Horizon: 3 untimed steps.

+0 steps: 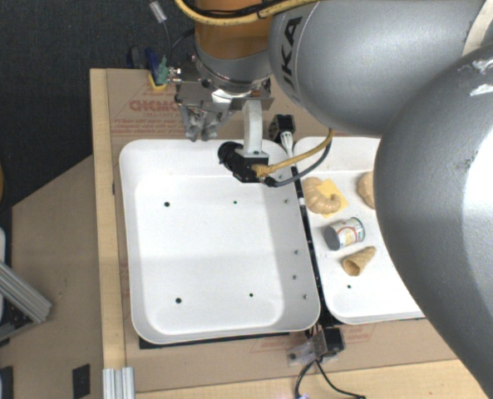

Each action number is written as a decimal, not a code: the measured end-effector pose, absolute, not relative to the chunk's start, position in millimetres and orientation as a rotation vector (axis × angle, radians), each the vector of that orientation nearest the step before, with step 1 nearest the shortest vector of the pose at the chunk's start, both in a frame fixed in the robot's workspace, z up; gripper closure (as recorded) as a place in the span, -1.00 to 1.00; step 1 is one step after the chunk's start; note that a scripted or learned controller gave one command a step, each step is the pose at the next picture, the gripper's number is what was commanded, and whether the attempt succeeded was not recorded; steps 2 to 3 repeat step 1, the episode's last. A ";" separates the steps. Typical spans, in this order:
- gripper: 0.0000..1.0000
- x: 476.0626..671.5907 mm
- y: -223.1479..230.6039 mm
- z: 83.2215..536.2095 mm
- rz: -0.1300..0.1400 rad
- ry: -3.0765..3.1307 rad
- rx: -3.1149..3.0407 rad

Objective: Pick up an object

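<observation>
We see the grey, smooth-shelled arm point(396, 65) sweep in from the right, its orange band above the wrist, and its gripper point(203, 127) hangs just past the far rim of the left bin point(146, 223), over the brown board of the bench point(109, 223). The metal fingers are small and partly lost against the clutter of the wrist, so we cannot tell how they stand, and we see nothing between them.

The left bin is a shallow white tray of glossy plastic with rounded corners and a few small dark holes in its floor. Its floor lies bare and open, save at the far right corner, where a white bracket and a black fitting with a yellow cable point(248, 160) hang over it from the wrist.

The things to pick lie in the right bin point(371, 310), well apart from the gripper. A lumpy yellow-tan piece point(322, 194) sits near the bin's left wall. Toward the near edge from it lies a small grey cylinder with a metallic rim point(344, 233), on its side, and just nearer still a tan cone-like piece point(358, 261). Another tan rounded piece point(367, 189) sits at the arm's edge, partly hidden by it.

The arm's bulk covers much of the right bin; its near left corner remains open.
</observation>
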State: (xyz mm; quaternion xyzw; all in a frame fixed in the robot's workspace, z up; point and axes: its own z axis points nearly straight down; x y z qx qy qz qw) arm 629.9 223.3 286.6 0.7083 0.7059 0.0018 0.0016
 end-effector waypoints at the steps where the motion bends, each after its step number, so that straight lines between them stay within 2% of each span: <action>1: 1.00 650.0 224.4 546.9 0.031 2.216 2.211; 3: 1.00 650.0 224.4 546.9 0.031 2.216 2.211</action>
